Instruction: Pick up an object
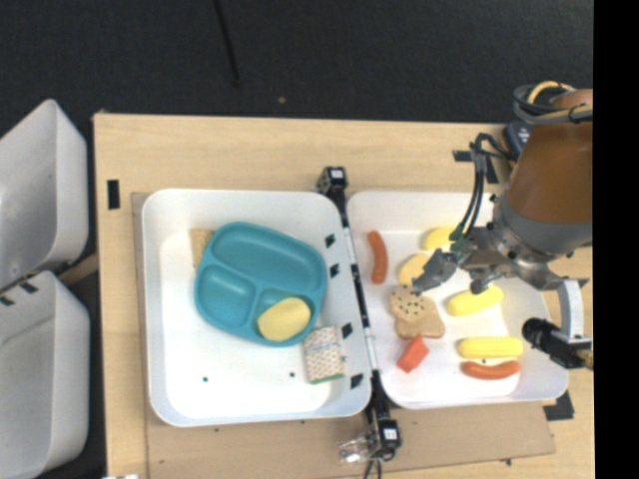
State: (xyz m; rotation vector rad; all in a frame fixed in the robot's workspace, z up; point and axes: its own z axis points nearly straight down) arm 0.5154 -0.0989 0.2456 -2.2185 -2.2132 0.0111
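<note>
Hovering over your right bin [559, 392], gripper [457, 275] low among the toy food
You can see its fingers spread, nothing between them; the brown spotted piece [415, 313] lies just beside the left fingertip

Arm [549, 183] cut off at right edge; tan slab [201, 245] half hidden under teal plate [258, 277].

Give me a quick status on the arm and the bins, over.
Gripper low over right bin, nothing seen held. Nearest: brown cookie piece and yellow piece. Crowded: sausage, orange block close by.
</note>
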